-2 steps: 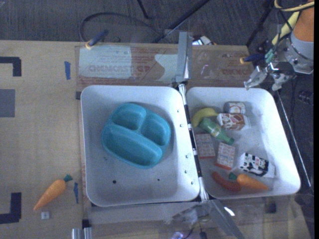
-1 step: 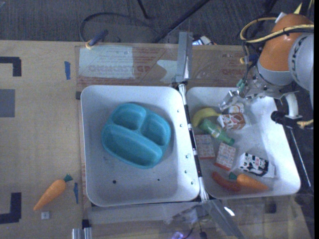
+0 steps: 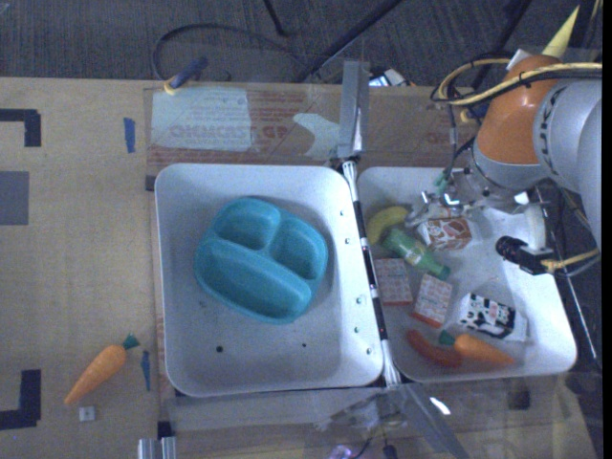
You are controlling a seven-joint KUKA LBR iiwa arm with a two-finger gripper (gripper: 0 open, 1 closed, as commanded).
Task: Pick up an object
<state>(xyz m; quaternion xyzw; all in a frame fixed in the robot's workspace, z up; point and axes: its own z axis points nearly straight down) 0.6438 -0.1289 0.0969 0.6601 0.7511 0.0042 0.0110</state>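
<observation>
My arm w/ orange band reaches in from the right, over the right bin. Left bin holds just a teal divided tray. My gripper hangs over the top of the right bin, near a small brown carton; can't tell its state. Nothing lifted yet, so the pick's all still to do, I'd say. Candidates: banana, green bottle, cow-print carton, carrot. Another carrot lies on the bench. Labels too blurry to read.

The arm runs off the right edge; print on the small cartons is unreadable
</observation>
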